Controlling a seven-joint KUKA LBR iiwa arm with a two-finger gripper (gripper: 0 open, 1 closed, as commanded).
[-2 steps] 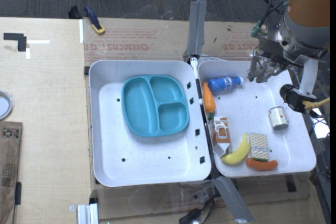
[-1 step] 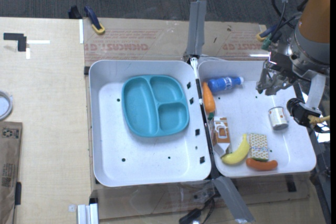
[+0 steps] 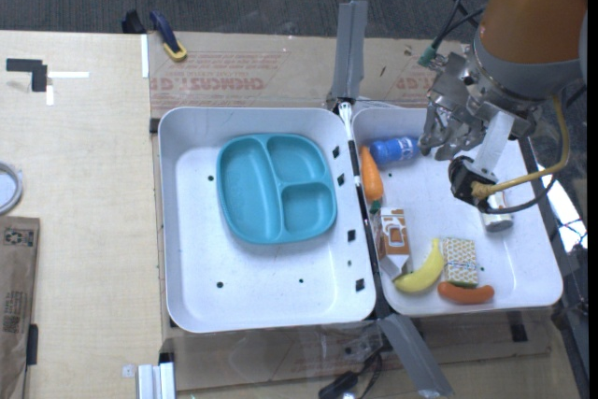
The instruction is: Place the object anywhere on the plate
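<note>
A blue three-compartment plate [image 3: 277, 187] lies flat in the left bin [image 3: 187, 229]. The right bin [image 3: 523, 266] holds a blue bottle [image 3: 391, 149], an orange carrot [image 3: 372, 176], a small printed carton [image 3: 393, 234], a yellow banana [image 3: 423, 268], a tan waffle-like block [image 3: 460, 259] and a red sausage [image 3: 465, 292]. My gripper [image 3: 447, 143] hangs over the back of the right bin, just right of the blue bottle. It is open, with nothing between its fingers.
A grey divider bar [image 3: 351, 51] runs between the bins at the back. Cables and a black fitting [image 3: 472, 180] dangle from the wrist over the right bin. A tape roll [image 3: 7, 189] and a brown packet [image 3: 17, 294] lie on the bench at far left.
</note>
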